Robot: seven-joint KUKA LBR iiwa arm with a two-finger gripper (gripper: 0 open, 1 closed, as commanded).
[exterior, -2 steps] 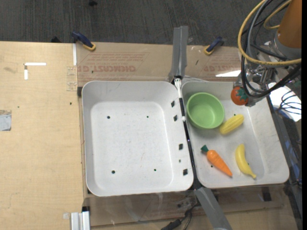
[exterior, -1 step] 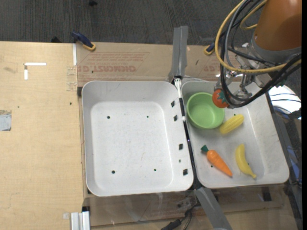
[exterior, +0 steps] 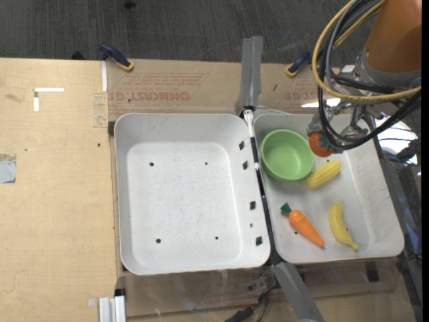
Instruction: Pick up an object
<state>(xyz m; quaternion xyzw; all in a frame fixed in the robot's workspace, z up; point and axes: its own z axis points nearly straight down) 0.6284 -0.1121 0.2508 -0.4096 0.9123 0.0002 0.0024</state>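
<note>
Camera view: arm [exterior: 395,32] comes in from the right over the right bin [exterior: 375,247], cables looped around the wrist. Gripper [exterior: 330,138] sits low at the far side of that bin, just right of the green bowl [exterior: 287,154].

A red-orange round object [exterior: 321,144], possibly a tomato, is right at the fingertips, touching the bowl's right rim. Fingers look closed around it, but cables and the gripper body hide most of the contact, so can't tell whether it is actually gripped or how wide the fingers stand.

Relative to the bowl:
- corn cob [exterior: 324,174] just below-right, touching or nearly touching the rim
- carrot [exterior: 305,225] nearer the camera, apart from the bowl
- banana [exterior: 342,227] right of the carrot, near the bin's front-right corner

Left bin [exterior: 127,180] lies left of the bowl, across the shared divider.
</note>
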